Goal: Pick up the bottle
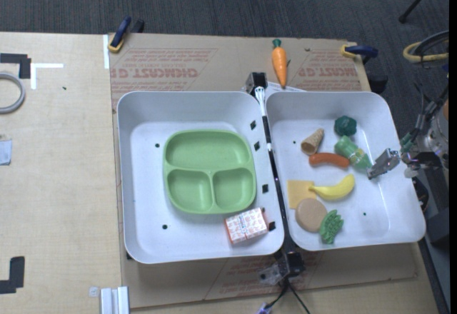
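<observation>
The bottle (353,151) is small and light green. It lies on its side in the right bin (378,220), toward the back right, slanting down to the right. My gripper (383,163) reaches in over the bin's right rim and hangs just right of the bottle's lower end, very close to it. From this angle I cannot see whether it touches the bottle. Nothing shows in its grasp.
Around the bottle lie a dark green vegetable (345,125), a red sausage (328,160), a cone (312,140), a banana (334,189), a cheese slice (300,191), a brown disc (310,214) and a leafy green (330,227). The left bin holds a green divided plate (210,171) and a small box (246,225). A carrot (278,63) lies behind the bins.
</observation>
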You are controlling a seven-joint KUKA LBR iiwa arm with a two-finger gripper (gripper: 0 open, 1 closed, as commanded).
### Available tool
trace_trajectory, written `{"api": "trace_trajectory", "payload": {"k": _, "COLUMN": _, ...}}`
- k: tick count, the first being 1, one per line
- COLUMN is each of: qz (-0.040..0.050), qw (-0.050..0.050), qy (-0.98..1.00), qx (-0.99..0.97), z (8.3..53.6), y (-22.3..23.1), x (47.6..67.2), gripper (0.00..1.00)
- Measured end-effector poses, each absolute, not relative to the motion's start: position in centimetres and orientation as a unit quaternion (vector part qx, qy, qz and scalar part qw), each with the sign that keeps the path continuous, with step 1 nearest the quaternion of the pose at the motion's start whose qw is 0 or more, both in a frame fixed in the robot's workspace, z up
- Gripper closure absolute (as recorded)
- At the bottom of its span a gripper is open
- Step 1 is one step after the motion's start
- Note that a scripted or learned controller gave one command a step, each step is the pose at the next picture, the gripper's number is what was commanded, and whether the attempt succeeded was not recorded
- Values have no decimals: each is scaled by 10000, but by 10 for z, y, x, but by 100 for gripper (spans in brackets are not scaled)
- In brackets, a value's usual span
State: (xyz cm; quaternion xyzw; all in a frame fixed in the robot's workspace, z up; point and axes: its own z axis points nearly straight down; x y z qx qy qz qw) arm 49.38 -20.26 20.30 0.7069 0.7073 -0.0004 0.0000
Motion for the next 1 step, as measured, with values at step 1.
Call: {"api": "trace_trajectory", "payload": {"k": 1, "qz": -6, "qw": 7, "qy": 7077, "qx": 7065, "z": 212, "y": -203, "x": 494, "gripper": 100}}
